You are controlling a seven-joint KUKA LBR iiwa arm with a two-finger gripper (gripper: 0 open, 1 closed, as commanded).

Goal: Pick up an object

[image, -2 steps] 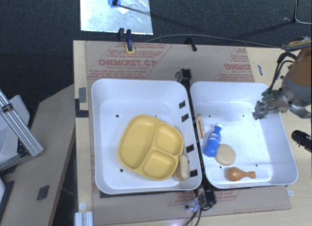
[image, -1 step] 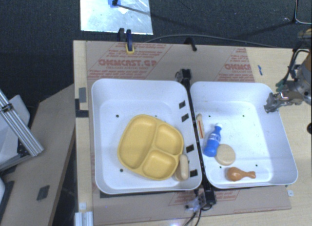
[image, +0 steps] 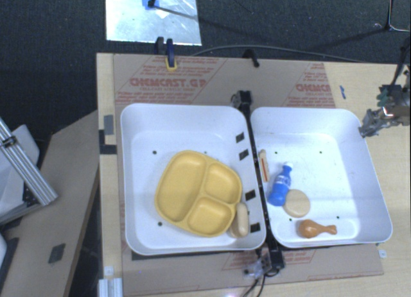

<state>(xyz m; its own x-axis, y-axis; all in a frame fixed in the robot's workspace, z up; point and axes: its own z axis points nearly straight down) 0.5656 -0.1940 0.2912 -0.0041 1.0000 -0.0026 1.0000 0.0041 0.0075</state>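
Note:
The right bin (image: 334, 135) holds a blue bottle (image: 280, 185) with a white cap, a round tan disc (image: 297, 203) beside it and a brown drumstick-shaped toy (image: 315, 229) near the front wall. A thin orange stick (image: 262, 165) lies along that bin's left wall. The left bin (image: 148, 129) holds a yellow divided tray (image: 198, 193) and a beige oblong piece (image: 241, 219) at the tray's right corner. My gripper (image: 372, 124) hangs at the right bin's far right corner, well apart from all the objects.
Both bins rest on a cardboard sheet (image: 192, 77) on the bench. A black divider with clips (image: 253, 174) runs between the bins. A clamp (image: 168, 50) sits at the cardboard's back edge. A metal frame (image: 26, 167) stands at the left.

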